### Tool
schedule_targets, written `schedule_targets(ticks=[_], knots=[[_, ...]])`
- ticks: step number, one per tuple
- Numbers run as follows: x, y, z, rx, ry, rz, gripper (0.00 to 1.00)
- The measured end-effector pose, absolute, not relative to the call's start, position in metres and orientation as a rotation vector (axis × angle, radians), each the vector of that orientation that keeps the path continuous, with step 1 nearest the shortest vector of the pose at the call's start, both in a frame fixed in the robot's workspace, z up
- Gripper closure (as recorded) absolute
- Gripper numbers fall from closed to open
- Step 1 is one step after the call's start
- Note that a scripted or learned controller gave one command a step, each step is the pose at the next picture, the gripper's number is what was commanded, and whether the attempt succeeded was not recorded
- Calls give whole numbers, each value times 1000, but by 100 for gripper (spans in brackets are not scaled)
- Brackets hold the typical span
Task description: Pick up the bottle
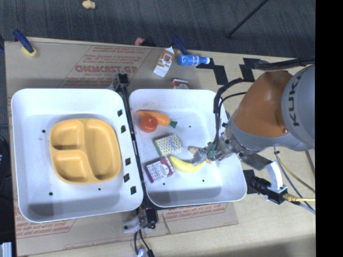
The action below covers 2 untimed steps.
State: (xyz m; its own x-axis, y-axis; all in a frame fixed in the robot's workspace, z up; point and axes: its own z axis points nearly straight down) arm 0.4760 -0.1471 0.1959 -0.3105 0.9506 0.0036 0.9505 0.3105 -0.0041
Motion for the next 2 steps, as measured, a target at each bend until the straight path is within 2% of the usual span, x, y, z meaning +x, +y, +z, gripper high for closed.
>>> schedule_targets(ticks=[1, 2], knots=[[477, -199, 322, -1501, -2762, 2, 100], [476, -211, 227, -1623, -2687, 2, 100]])
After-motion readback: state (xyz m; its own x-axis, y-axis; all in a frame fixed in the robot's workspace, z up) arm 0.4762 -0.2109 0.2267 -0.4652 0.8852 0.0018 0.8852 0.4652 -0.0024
